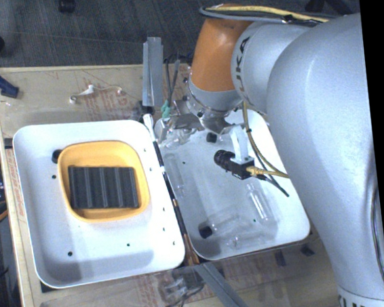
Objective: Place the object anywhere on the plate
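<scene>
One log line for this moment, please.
arm: over right bin | gripper: at bin's top-left corner | plate: left bin, holds dark ribbed block

The claw (175, 127) sits low at the far left corner of the right bin (292, 231), close against the ridge where the two bins meet. Directly behind and to its right, the grey arm (309, 103) and orange band (212, 52) block that side of the bin. Just right of the claw a black fitting (228, 160) with cable juts over the floor. Nearer the front edge lies a clear bottle-like object (230, 226). Left of the claw, the yellow plate (104, 181) with its dark ribbed block (105, 187) fills the left bin's (87, 262) middle, leaving open floor around it.
</scene>
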### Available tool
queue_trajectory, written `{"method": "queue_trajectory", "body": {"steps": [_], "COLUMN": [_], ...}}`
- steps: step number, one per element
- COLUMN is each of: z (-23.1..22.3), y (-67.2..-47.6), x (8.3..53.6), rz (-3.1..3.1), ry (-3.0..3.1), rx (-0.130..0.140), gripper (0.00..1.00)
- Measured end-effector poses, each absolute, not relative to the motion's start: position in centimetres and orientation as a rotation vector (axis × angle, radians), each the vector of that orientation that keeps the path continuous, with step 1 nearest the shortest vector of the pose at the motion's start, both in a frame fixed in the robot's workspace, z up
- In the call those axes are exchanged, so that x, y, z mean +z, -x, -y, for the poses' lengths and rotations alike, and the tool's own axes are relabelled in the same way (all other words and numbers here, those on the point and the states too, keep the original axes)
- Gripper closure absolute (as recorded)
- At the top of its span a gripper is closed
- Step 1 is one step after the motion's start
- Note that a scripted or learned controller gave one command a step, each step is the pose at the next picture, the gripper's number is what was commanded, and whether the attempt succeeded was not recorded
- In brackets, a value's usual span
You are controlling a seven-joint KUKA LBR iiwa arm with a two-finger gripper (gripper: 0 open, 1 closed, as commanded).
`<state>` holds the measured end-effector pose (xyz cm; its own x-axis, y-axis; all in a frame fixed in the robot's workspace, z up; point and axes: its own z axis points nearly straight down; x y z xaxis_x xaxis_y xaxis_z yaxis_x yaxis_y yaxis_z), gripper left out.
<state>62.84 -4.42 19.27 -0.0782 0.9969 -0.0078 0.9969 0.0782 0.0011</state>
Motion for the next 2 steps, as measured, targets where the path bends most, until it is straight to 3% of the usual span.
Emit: {"method": "queue_trajectory", "body": {"steps": [1, 2], "z": [0.60, 0.64], "y": [-60.95, -60.95], "x": [19.08, 19.09], "rz": [-2.556, -2.555], "ry": [-1.836, -1.836], "rx": [-0.006, -0.006], "gripper": [1.00, 0.00]}}
